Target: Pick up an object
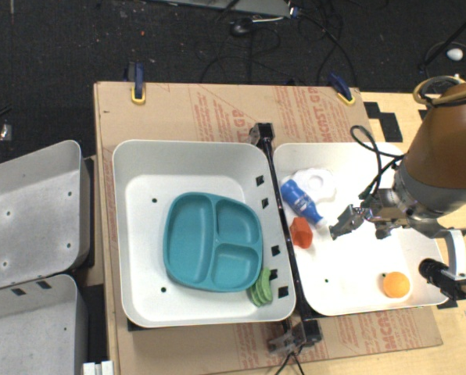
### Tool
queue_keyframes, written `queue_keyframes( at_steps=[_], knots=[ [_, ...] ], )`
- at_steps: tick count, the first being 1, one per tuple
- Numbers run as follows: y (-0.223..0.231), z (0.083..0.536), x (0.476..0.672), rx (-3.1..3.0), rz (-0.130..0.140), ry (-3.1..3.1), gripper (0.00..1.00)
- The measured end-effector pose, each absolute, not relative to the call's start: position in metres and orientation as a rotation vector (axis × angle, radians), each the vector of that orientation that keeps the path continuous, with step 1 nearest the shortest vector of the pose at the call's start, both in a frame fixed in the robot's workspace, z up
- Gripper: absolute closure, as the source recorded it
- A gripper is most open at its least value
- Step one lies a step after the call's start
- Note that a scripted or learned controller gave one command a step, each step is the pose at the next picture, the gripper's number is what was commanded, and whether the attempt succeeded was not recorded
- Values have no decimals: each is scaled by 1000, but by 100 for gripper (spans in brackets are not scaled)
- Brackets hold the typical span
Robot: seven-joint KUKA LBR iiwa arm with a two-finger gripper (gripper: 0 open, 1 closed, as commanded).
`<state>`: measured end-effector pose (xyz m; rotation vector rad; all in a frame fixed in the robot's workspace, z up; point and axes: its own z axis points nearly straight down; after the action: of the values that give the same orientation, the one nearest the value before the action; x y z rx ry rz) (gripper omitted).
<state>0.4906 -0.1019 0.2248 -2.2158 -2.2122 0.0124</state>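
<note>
Sitting in the right bin [421, 299], a smooth orange ball [396, 285] rests near its front right corner. A blue bottle [301, 200] with a white cap end lies by the left wall, a small red-orange block [301, 233] just in front of it, a white ring-shaped piece [317, 181] behind. The dark metal gripper [350, 223] hangs over the bin's middle, fingers parted, nothing between them. The left bin [131, 233] holds a glossy teal divided plate [213, 242] and a green ridged thing [260, 289] at its front right corner.
</note>
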Motion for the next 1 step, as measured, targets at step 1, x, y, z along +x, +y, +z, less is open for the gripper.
queue_keyframes(
  at_steps=[1],
  knots=[
    [-102, 230, 493, -2219, 1, -2222, 0]
  ],
)
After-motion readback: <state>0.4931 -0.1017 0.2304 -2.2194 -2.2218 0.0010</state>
